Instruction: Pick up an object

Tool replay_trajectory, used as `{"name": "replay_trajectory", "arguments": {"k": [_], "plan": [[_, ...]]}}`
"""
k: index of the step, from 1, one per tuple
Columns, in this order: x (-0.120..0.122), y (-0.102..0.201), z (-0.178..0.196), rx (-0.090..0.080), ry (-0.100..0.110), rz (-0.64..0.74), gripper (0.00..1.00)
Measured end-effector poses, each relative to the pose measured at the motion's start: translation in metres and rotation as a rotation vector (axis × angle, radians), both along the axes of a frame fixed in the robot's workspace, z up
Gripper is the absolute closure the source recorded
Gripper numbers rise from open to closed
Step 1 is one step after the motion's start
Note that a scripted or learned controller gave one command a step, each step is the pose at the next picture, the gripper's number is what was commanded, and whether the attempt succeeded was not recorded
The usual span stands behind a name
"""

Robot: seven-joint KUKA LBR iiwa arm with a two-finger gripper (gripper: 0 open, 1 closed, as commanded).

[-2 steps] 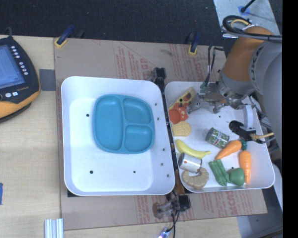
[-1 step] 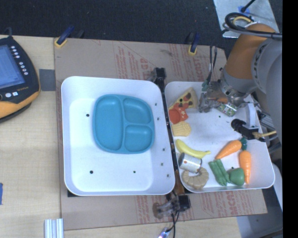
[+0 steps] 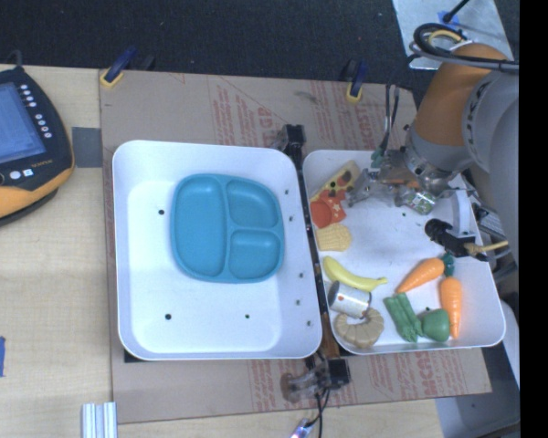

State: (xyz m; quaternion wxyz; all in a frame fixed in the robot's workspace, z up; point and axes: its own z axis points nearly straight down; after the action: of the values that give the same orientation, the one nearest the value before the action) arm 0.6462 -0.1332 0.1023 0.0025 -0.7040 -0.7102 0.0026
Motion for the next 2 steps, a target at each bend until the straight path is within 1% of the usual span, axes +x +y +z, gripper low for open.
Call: {"name": "replay_trajectory", "arguments": {"k": [1, 2], "plan": [[0.010, -0.065, -0.010, 0.000, -0.005, -0.007, 0.00], [-0.036, 0.004, -0.011, 0.000, -0.002, -0.002, 0.00]]}}
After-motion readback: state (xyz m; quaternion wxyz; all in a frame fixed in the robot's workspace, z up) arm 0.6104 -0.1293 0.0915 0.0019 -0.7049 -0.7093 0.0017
